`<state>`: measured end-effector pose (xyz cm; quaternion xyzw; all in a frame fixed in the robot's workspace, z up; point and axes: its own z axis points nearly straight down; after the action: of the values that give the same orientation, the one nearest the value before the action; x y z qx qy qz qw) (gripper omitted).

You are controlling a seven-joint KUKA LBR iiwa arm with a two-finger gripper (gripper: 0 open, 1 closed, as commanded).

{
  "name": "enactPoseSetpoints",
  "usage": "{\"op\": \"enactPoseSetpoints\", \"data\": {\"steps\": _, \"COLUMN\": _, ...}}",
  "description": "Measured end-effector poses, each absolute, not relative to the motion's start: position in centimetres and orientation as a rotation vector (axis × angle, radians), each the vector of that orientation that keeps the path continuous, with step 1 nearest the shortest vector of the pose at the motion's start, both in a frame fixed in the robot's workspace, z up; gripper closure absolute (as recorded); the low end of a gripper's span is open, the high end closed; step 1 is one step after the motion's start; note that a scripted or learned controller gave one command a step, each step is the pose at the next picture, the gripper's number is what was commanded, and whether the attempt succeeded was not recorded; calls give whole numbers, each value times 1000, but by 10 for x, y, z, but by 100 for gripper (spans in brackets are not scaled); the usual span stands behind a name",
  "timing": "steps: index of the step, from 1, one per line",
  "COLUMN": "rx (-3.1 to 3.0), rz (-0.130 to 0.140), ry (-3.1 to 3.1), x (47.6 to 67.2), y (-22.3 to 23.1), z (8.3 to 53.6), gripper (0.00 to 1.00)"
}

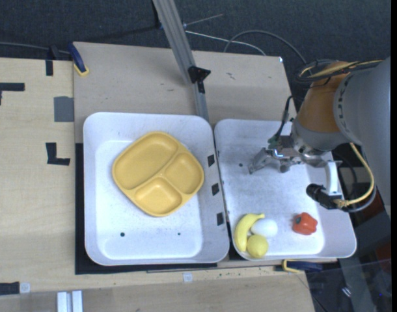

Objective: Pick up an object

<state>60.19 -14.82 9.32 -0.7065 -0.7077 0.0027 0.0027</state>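
The right bin (pixel 250 135) holds several small items near its front edge: a yellow banana (pixel 245 226), a white egg (pixel 266 227), a yellow lemon (pixel 257 246) and a red pepper (pixel 304 223). My gripper (pixel 267 166) hangs over the bin's middle, well behind those items. It is open, its two metal fingers (pixel 253 167) spread apart with nothing between them. The grey arm with its orange band (pixel 319 109) comes in from the right.
The left bin (pixel 101 239) holds a yellow divided plate (pixel 158 173). A grey metal pole (pixel 176 34) slants down to the back rim between the bins. A black cable (pixel 328 197) loops at the right bin's right side.
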Motion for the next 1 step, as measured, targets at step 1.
{"op": "enactPoseSetpoints", "data": {"steps": 1, "rx": -2216, "rz": 3, "ry": -2223, "x": 604, "y": -148, "z": 107, "gripper": 100}}
